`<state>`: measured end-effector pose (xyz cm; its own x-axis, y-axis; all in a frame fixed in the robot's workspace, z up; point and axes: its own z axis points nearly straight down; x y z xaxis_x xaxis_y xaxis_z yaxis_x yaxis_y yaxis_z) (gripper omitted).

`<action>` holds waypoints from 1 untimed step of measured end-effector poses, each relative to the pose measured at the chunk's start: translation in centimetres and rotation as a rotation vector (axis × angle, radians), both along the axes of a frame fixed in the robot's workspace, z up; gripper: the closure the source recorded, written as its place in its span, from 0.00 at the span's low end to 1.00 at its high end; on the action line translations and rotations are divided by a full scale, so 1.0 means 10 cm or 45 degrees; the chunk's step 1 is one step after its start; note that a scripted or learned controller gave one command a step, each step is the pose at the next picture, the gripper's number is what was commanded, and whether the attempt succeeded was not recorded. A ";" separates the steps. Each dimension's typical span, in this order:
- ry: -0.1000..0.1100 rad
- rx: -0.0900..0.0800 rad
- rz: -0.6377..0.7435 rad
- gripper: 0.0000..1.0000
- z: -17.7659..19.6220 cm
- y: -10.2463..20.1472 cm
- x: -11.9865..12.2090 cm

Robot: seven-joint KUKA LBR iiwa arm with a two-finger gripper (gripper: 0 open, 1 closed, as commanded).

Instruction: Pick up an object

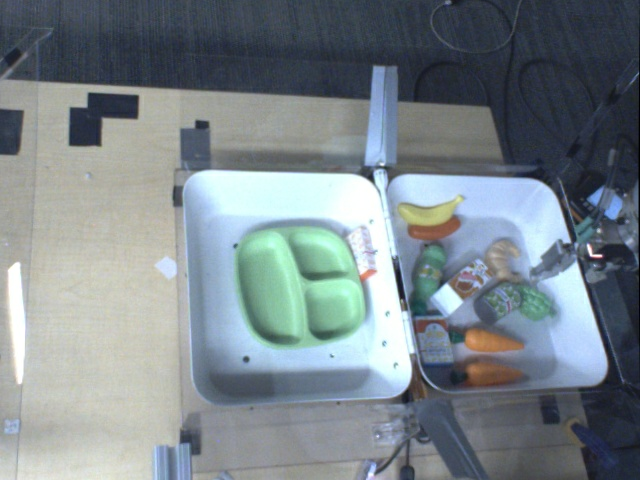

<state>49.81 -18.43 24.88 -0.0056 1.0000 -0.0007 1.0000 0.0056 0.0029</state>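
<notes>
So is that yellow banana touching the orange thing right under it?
Touching. The camera view shows the banana lying along the top edge of the orange item in the right bin, with no white floor visible between them.

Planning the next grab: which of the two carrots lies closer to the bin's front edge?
The lower carrot, nearest the right bin's front rim; the other carrot lies just behind it.

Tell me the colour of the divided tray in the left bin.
Light green divided tray, seen in the camera view.

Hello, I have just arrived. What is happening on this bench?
A robot arm reaches in from the right, its end effector at the right edge of the right bin. That bin holds toy food: a banana, two carrots, a green bottle. The left bin holds a green divided tray. Nothing is picked up yet.
</notes>
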 end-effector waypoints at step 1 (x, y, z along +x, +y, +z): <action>-0.001 -0.001 0.252 0.00 -1.30 -0.09 0.35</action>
